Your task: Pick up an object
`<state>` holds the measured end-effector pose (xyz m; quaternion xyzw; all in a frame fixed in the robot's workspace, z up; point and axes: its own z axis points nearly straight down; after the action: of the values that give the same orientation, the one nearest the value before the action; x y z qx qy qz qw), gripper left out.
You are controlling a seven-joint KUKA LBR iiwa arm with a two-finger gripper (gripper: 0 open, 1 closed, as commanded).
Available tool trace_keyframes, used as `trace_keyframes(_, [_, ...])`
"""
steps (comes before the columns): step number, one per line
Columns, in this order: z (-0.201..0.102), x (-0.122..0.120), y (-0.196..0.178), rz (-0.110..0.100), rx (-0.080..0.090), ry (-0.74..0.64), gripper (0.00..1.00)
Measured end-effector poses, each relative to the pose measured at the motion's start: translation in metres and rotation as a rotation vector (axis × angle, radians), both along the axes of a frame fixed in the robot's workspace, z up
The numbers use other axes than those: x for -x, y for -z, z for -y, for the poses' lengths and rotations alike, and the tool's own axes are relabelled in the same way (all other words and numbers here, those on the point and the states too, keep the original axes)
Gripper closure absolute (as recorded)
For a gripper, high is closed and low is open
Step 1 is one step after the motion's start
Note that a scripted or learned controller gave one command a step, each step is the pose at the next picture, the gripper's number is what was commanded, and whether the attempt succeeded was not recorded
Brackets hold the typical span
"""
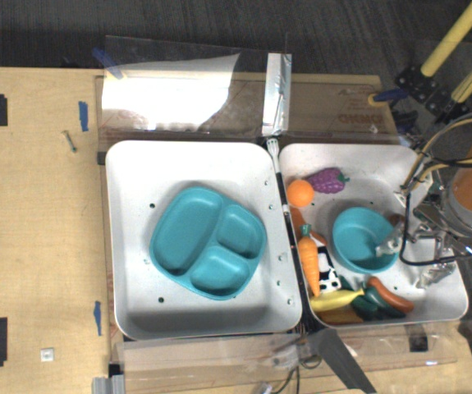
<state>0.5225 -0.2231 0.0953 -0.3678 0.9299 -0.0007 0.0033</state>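
Observation:
The right bin [359, 161] holds a teal bowl [362, 238], an orange [300, 193], purple grapes [327, 180], a carrot [309, 265], a banana [334, 300], a black-and-white toy [327, 279], a dark green piece [368, 306] and a reddish sausage [390, 295]. My gripper [408, 249] hangs low at the right side of this bin, right against the bowl's right rim. Nothing can be seen held in it. The arm's orange band [470, 189] sits above it at the right edge.
A teal divided plate [208, 240] lies in the middle of the left bin [129, 220]. Cables loop around the wrist by the right bin's far right wall. A clear plastic sheet [170, 97] lies behind the bins.

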Motion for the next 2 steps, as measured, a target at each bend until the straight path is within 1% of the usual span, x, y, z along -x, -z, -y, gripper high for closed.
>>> trace_keyframes(1, [-0.002,0.028,0.005,0.014,0.005,-0.213,0.0])
trace_keyframes(2, [-0.005,0.04,-0.006,0.003,-0.002,-0.484,0.0])
